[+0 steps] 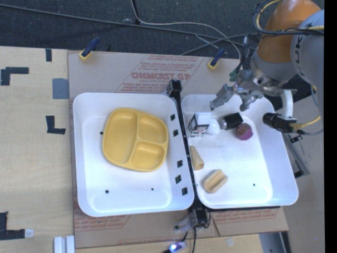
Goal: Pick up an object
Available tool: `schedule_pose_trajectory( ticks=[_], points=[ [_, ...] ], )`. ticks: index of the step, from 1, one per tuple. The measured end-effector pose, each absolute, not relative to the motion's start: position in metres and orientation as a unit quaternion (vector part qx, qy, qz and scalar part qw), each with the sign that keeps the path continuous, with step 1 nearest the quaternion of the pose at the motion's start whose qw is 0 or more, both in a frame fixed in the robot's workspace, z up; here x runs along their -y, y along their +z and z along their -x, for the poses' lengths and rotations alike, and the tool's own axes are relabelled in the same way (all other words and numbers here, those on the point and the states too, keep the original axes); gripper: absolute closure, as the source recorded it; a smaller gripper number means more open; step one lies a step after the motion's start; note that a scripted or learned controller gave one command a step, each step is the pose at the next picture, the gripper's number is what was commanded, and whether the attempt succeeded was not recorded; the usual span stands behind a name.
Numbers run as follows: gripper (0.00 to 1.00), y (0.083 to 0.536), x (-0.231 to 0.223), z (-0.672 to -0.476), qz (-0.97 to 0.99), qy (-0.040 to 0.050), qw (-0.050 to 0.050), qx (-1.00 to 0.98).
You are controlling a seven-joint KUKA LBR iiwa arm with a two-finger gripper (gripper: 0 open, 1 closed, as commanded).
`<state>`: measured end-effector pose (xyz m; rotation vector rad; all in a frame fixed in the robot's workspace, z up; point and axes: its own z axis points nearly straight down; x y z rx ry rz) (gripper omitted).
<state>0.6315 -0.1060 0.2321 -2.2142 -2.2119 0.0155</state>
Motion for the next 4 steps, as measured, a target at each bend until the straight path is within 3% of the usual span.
schedule_pose_trajectory(
  ticks=[1,4],
  points=[
    [0.0,0.241,0.106,-0.634,0.706,0.0006,0.001,0.708],
    [0.0,0.082,0.093,-0.62,0.706,0.0014,0.0,0.708]
  ],
)
